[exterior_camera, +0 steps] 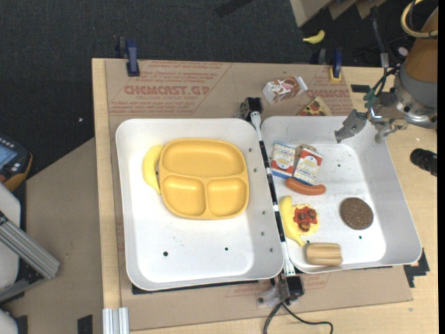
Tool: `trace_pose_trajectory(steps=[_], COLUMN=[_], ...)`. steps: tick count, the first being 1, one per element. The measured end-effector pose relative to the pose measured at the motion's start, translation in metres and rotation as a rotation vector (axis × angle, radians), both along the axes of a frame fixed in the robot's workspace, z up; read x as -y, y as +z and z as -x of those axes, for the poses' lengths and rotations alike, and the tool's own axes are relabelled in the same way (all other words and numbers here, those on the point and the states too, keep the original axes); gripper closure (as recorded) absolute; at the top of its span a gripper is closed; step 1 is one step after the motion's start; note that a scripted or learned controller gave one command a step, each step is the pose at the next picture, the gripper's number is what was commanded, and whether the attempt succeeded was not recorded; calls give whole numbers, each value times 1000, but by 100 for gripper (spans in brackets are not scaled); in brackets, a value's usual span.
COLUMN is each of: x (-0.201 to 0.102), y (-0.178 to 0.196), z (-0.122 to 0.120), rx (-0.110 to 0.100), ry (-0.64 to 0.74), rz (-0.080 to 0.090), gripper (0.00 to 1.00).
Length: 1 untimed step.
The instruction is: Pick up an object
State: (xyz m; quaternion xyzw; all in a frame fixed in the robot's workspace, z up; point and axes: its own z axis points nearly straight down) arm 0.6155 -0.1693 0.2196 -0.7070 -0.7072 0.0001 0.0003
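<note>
- the arm is reaching in from the right, and its gripper [364, 125] is hanging over the far right corner of the right bin [389, 186]; the two fingers are standing spread apart with nothing between them, so it is holding nothing.
- i'm judging it is poised to come down for a grab, since the graspable toys are all lying in that right bin, left of and nearer than the gripper.
- counting what is lying there: two small cartons [296, 161] leaning together, one sausage [305, 186] just in front of them, one brown patty [357, 213] apart to the right, one pizza slice [306, 216] lying partly on one banana [287, 223] by the left wall, and one bread roll [323, 254] at the near edge.
- the left bin [139, 249] is carrying one yellow divided tray [204, 177], which is covering part of one yellow banana-like piece [150, 167] at its left side.
- outside the bins, on the far board, one more carton [284, 89] and one more pizza slice [316, 107] are lying, probably spilled out of reach.
</note>
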Motion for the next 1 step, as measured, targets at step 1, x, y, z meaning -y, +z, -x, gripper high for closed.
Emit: trace_pose_trajectory(steps=[1], x=[-30], y=[-138], z=[29], rx=[-5], ry=[-1], rz=[-6], gripper=[0])
